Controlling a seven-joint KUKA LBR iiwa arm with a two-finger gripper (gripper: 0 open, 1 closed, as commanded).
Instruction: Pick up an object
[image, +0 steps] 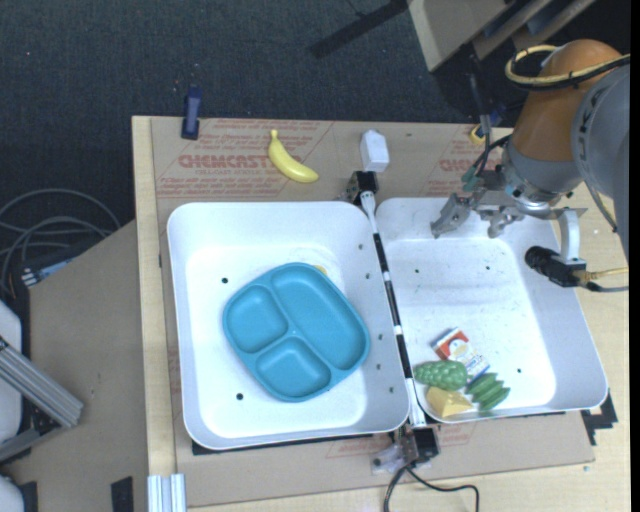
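Note:
In the right bin (520, 300), near its front edge, lies a small heap of objects: a red and white packet (453, 345), a green bumpy piece (440, 374), a yellow piece (447, 402) and a green pod (488, 390). The left bin (200, 250) holds a blue divided plate (293, 331). My gripper (470, 218) hangs over the back edge of the right bin, well behind the heap, with its two fingers spread apart and nothing between them.
A yellow banana (290, 160) lies on the cardboard behind the left bin. A white clip (374, 150) and a black bracket (360, 185) sit at the back where the bins meet. A small blue item (191, 112) rests at the bench's back left corner.

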